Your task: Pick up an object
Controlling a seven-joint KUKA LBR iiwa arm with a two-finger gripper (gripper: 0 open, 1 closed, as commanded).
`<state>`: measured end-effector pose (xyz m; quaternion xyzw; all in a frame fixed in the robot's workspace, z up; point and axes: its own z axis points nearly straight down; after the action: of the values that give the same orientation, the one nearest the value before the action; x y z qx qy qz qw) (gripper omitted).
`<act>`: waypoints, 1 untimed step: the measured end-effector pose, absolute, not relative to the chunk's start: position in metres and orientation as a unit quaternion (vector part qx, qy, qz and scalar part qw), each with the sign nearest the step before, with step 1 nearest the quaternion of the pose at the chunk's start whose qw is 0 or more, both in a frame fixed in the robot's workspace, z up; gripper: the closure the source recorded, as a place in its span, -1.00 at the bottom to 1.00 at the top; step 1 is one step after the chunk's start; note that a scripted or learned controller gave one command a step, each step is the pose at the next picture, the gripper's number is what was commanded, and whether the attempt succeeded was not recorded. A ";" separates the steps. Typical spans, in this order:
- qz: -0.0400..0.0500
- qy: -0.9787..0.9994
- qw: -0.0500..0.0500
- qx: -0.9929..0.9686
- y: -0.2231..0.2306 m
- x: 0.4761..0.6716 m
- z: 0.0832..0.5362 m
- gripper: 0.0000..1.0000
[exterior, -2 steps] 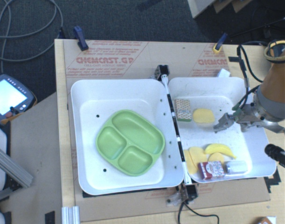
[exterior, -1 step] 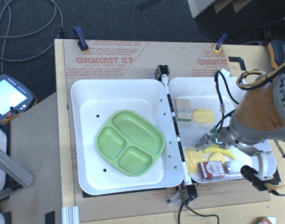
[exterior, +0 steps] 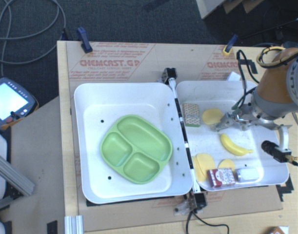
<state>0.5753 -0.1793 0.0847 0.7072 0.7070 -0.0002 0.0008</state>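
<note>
My gripper (exterior: 226, 121) hangs low over the right bin (exterior: 207, 87), near its middle. It is just right of a round yellow piece (exterior: 211, 115) and just above a yellow banana (exterior: 235, 146). A small patterned pad (exterior: 191, 114) lies at the bin's left wall. Along the front of the bin sit a yellow wedge-shaped piece (exterior: 203, 165), a red box (exterior: 221, 177) and a white packet (exterior: 248, 174). I see nothing held in the gripper.
The left bin (exterior: 90, 99) holds a green divided plate (exterior: 136, 148). The grey arm with its orange band (exterior: 273, 84) comes in over the right bin's right side. Blue clamps (exterior: 84, 39) sit at the bench's back edge.
</note>
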 end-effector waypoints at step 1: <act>0.000 0.707 -0.001 0.707 -0.145 0.534 0.084 -1.00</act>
<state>0.5339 -0.1445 0.0843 0.7069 0.7073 -0.0002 -0.0010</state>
